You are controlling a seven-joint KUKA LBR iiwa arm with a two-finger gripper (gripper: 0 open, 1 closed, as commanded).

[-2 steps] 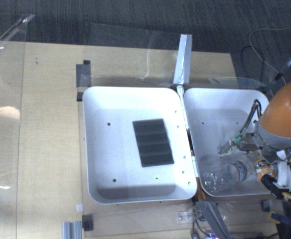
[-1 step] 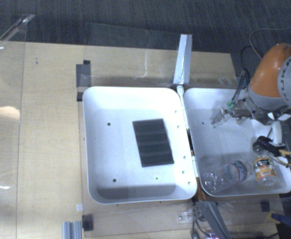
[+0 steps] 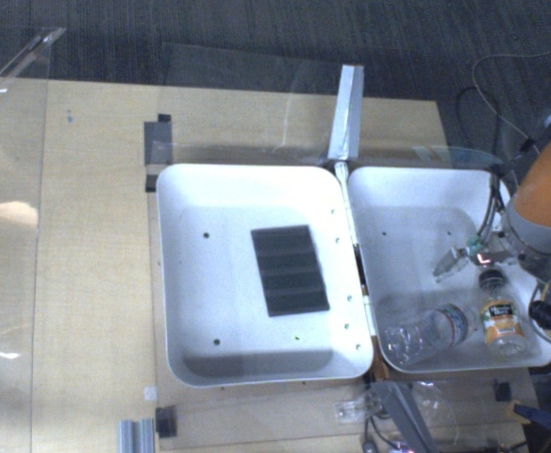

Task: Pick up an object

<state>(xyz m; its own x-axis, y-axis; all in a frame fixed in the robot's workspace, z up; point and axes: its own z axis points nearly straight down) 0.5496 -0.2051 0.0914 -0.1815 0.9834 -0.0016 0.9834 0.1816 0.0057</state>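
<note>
A dark ribbed rectangular block (image 3: 290, 270) lies flat near the middle of the left bin (image 3: 191, 215). In the right bin (image 3: 398, 206), a clear plastic cup (image 3: 425, 331) lies on its side by the front wall. A small clear bottle with an orange label (image 3: 500, 321) rests to the cup's right. My gripper (image 3: 451, 262) hangs low over the right bin's middle, just above and behind the cup and to the bottle's left. I see nothing held in it. The arm's orange band (image 3: 549, 196) sits at the right edge.
A grey metal post (image 3: 347, 111) rises behind the seam between the bins. Cables (image 3: 549, 310) trail by the right bin's right rim. Wooden bench (image 3: 68, 253) lies to the left of the bins.
</note>
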